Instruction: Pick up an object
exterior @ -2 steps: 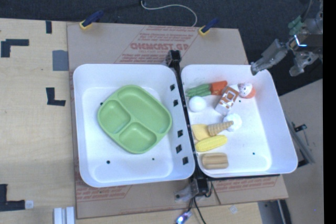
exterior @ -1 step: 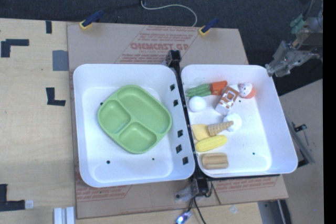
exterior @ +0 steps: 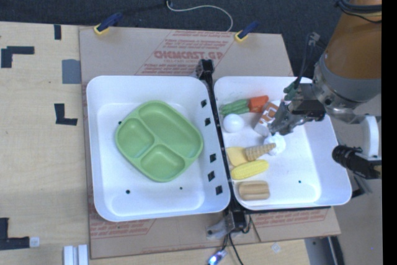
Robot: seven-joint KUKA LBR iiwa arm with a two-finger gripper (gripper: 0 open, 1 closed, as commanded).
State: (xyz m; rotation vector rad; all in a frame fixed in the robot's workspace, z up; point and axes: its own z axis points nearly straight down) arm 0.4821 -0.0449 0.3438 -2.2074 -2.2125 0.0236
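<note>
- Dark carpet at the far side; wooden bench (exterior: 37, 133) below, topped with a cardboard sheet (exterior: 180, 53) held by two clamps at its far edge.
- Two shallow white bins side by side on the cardboard, touching along a black hinge strip.
- Left bin (exterior: 108, 195): one green divided plate (exterior: 159, 140), tilted diagonally, roughly centred.
- Right bin (exterior: 310, 183): toy food crowded toward its left half.
- Far row: green vegetable (exterior: 234, 107) beside an orange carrot piece (exterior: 258, 102), then an orange-and-white packet (exterior: 269, 113).
- Just nearer: white ball (exterior: 233, 123) by the left wall.
- Middle: yellow chunk (exterior: 236, 156), waffle cone (exterior: 259, 150) with a white scoop at its right end.
- Nearest: corn cob (exterior: 249, 169), then tan bread roll (exterior: 254, 190).
- Gripper (exterior: 277, 127) lowered into the right bin from the right, tips near the packet and cone scoop; opening and any hold impossible to tell.
- Grey and orange arm (exterior: 356, 40) above the right bin's far right corner.
</note>
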